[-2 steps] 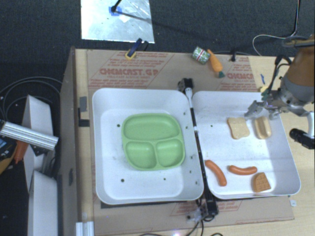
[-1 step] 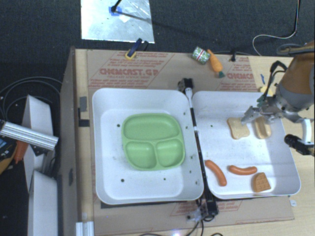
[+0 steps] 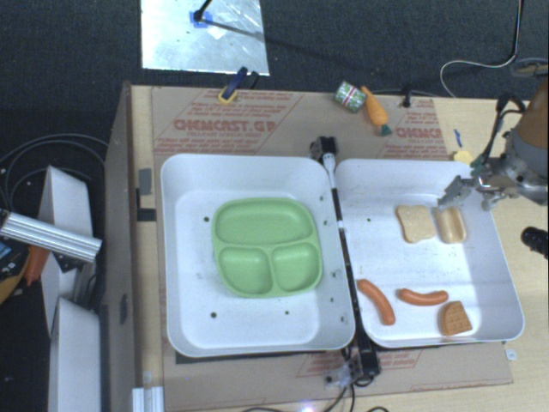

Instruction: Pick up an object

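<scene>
The right bin (image 3: 493, 256) holds a pale toast slice (image 3: 414, 223), a tan bread roll (image 3: 450, 226), two orange-red sausages (image 3: 376, 301) (image 3: 423, 296) and a brown cracker-like piece (image 3: 455, 318). My gripper (image 3: 457, 192) reaches in from the right and hangs over the bin's far right part, just above the far end of the bread roll. I see nothing held in it. The left bin (image 3: 193, 256) carries a green divided plate (image 3: 266, 245).
On the cardboard behind the bins lie a small green can (image 3: 349, 95) and a toy carrot (image 3: 376, 110). A black clamp (image 3: 326, 148) sits at the seam between the bins. Cables run at the far right, and a foil sheet (image 3: 202, 24) lies beyond the bench.
</scene>
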{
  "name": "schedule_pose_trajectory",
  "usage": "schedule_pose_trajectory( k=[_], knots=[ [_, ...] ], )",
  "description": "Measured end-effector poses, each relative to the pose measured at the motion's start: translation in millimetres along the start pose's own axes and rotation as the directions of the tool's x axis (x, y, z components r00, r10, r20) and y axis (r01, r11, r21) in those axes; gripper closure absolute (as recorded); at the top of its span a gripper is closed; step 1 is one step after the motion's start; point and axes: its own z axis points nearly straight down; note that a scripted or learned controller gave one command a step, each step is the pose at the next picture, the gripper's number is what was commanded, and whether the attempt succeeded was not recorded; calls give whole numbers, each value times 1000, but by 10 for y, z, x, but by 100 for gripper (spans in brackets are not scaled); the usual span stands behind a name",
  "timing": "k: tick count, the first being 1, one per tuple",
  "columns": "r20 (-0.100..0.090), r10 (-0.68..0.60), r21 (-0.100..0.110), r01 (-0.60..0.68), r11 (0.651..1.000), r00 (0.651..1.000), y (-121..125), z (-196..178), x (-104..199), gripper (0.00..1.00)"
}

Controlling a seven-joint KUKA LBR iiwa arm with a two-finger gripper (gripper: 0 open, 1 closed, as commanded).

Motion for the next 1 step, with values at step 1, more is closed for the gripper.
schedule_pose_trajectory(
  k=[1],
  knots=[
    [-3, -3, 6, 3, 1000, 1000, 119, 881, 16, 0]
  ],
)
